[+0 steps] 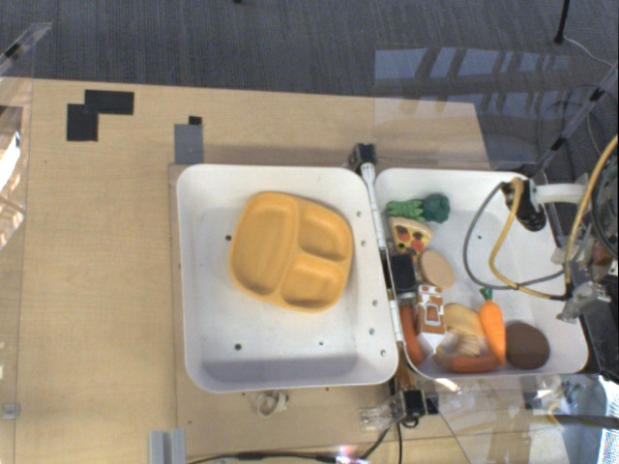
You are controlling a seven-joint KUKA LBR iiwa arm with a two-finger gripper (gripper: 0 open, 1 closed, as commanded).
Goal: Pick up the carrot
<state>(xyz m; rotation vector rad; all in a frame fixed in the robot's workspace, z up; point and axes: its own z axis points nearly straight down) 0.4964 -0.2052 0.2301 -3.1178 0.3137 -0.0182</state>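
The carrot, orange with a small green top, lies in the right bin near its front right corner, its green end pointing toward the back. It rests among other toy foods, between a pale yellow piece and a dark brown round piece. My gripper is at the right edge of the view, over the right rim of that bin, just right of the carrot and apart from it. Cables loop from it across the bin.
The right bin also holds a green broccoli, a pizza slice, a brown oval and red sausages along the front. A yellow divided plate sits in the left bin.
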